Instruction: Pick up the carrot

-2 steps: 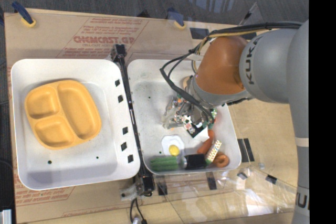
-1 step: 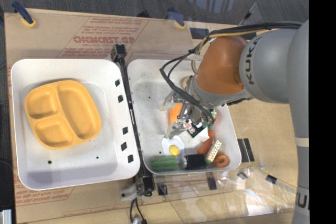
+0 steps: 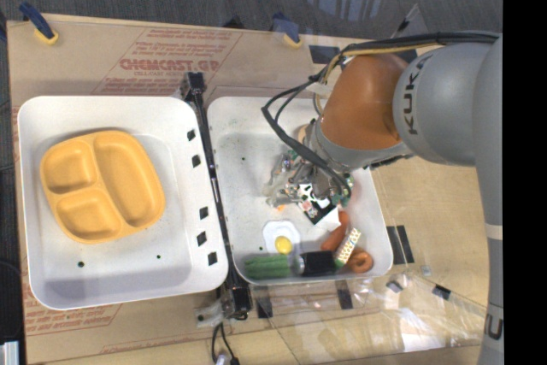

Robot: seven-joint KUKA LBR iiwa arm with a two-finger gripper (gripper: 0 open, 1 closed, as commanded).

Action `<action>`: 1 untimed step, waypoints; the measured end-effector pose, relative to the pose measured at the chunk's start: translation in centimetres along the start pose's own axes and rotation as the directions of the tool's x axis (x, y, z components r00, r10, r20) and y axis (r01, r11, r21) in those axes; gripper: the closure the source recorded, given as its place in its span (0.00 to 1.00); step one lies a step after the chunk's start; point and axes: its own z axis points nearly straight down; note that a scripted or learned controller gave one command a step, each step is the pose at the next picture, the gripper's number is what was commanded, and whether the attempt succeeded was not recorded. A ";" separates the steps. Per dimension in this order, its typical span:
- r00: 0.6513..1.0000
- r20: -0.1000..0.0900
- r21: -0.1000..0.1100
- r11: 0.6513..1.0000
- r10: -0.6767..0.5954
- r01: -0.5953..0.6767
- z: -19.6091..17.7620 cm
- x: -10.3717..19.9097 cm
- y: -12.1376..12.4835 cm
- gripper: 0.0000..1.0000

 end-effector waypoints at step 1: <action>1.000 -0.001 0.000 1.000 -0.001 0.001 0.0 0.0 0.0 0.00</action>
